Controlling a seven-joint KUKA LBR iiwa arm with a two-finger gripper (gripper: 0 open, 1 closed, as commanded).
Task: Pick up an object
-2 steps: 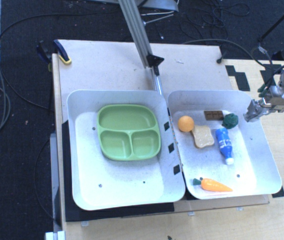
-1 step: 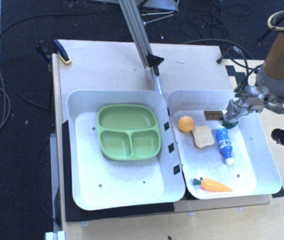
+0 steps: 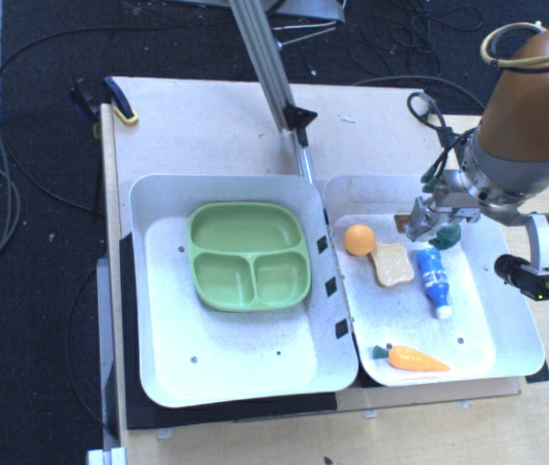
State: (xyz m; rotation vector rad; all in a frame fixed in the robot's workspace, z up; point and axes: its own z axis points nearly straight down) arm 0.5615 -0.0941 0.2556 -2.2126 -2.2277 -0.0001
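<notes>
Blue and white, a small bottle lies in the right-hand white bin, just beside a slice of toast that touches an orange ball, with a toy carrot well apart near the bin's front edge. The gripper hangs just above the bottle's upper end, something dark green at its tip, and whether it is clamped on anything cannot be told. In the left white bin rests a green divided plate.

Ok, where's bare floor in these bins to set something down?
Left bin: a wide bare strip in front of the green tray. Right bin: bare floor between the blue bottle and its right wall. Crowded around the orange ball, bread slice and gripper; carrot fills the front edge.
</notes>
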